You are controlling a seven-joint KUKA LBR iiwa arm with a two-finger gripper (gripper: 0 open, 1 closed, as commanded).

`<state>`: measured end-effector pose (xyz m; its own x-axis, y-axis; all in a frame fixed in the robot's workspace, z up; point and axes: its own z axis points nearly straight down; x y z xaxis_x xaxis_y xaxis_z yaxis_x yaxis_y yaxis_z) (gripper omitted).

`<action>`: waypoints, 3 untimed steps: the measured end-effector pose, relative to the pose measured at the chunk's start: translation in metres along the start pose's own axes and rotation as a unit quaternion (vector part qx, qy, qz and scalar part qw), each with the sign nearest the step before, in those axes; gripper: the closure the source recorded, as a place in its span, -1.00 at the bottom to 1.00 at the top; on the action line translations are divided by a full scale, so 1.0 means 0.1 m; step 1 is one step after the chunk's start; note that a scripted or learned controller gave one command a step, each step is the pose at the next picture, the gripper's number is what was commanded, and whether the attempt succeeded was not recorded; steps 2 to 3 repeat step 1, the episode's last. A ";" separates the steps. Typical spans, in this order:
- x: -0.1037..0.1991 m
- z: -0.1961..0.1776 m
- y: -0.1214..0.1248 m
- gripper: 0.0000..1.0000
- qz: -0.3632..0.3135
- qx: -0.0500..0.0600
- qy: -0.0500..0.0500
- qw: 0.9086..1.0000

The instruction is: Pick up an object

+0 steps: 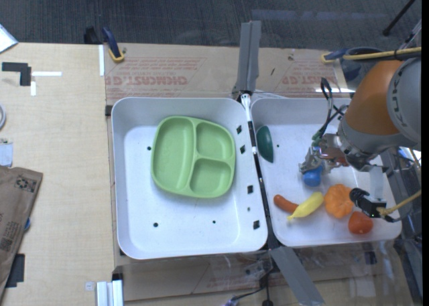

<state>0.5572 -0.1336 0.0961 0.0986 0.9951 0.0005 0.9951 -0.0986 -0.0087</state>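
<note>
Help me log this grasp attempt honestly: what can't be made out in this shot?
- Gripper: fingers too small and cluttered in the camera view to tell whether they are open or shut.
- Blue object: upper part covered by the gripper, so contact and shape are unclear.
- Red object: partly hidden by a black fitting.
- Right bin: far right side covered by the arm.

Even, bright overhead light, soft faint shadows, mild sheen on white bins [127, 184], slightly soft focus, perhaps compression.

Toys [322, 197] crowd right bin's [288, 138] near half.
</note>
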 end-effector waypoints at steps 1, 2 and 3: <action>0.73 -0.93 0.25 1.00 0.020 -0.002 -0.001 1.000; 0.73 -0.93 0.25 1.00 0.020 -0.002 -0.001 1.000; 0.73 -0.93 0.25 1.00 0.020 -0.002 -0.001 1.000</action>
